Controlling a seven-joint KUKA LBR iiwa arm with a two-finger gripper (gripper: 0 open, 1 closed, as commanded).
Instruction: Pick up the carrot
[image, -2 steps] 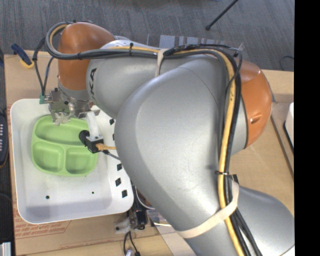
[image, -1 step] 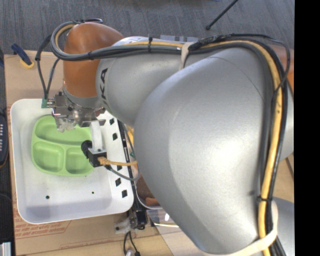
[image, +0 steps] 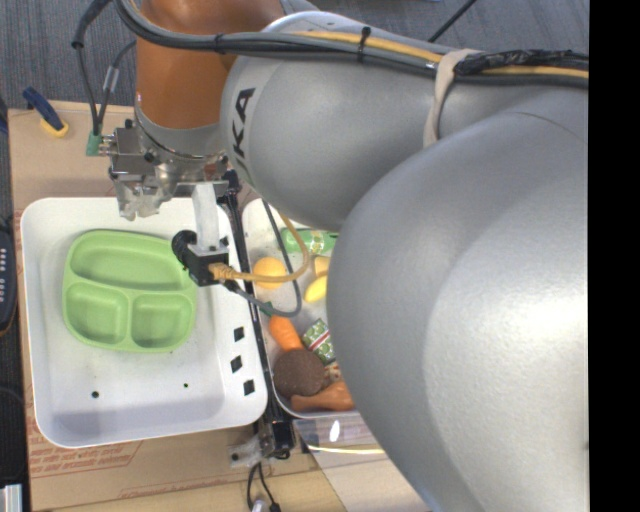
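Well apart: carrot (image: 285, 332) in right bin, end effector (image: 140, 195) over left.

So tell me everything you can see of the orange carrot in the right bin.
The orange carrot is a short, smooth, plastic-looking piece lying flat and slanted by the right white bin's left wall. A round brown object adjoins its lower end; a yellow round item lies above. The grey arm hides the bin's right part.
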